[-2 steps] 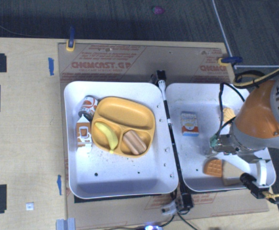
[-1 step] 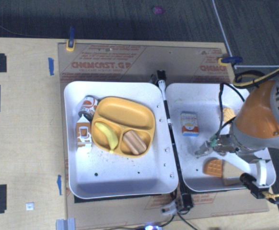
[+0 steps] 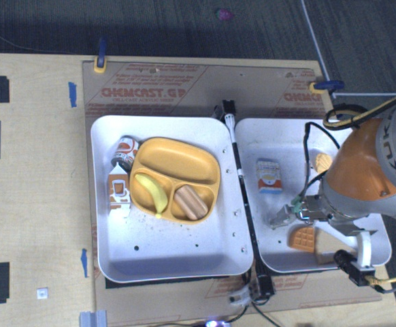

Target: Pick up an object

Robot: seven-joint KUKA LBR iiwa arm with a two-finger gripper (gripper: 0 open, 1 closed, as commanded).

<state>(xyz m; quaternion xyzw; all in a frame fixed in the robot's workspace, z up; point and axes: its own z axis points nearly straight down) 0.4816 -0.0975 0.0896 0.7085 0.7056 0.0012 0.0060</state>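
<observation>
Camera view puts the gripper (image 3: 284, 216) low in the right bin (image 3: 279, 257), arm reaching in from the right, orange band above the wrist. Fingertips sit near the bin floor, just left of a waffle-like toy (image 3: 303, 238) and below a small carton (image 3: 269, 175). Nothing visible between the fingers; how far they are spread cannot be told at this resolution, since the metal blends with the bin floor.

Candidate targets in that bin: the carton lying flat near the middle, the waffle-like toy near the front edge partly under the wrist, and a small round cookie-like piece (image 3: 322, 161) by the arm's cable. The closest is the waffle-like toy, which looks like the likely pick, but that is a judgement from tool position only.

Left bin (image 3: 109, 251) holds a yellow divided tray (image 3: 177, 159) carrying a banana (image 3: 153, 192) and a hot dog (image 3: 192, 202), with a can (image 3: 124, 152) and a brown-and-white box (image 3: 118, 189) wedged against its left side. Tight packing there makes a clean grasp harder; the loose, flat items in the right bin are easier, which probably explains the arm's position.

Risk: flat pieces on a slick floor can slide away as the fingers close.
</observation>
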